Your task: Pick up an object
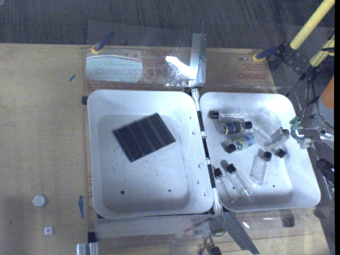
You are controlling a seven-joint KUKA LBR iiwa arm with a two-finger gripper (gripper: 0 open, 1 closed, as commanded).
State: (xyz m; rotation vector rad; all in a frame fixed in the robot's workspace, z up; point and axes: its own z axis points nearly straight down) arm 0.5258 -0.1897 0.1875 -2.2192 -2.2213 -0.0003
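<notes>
The tool [304,132], its grip state impossible to tell, hovers at the right bin's [305,193] right rim, where crowded clear vials [259,169] could slip or roll away.

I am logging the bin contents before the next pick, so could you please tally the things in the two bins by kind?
Dark ribbed flat panel, left bin: 1
Small black-capped vials, right bin: about 7, for instance one clear, one dark, one blue and yellow; the clear ones overlap, so the count is approximate.
Total: about 8

Two bins [101,142], one dark mat [144,136]
</notes>
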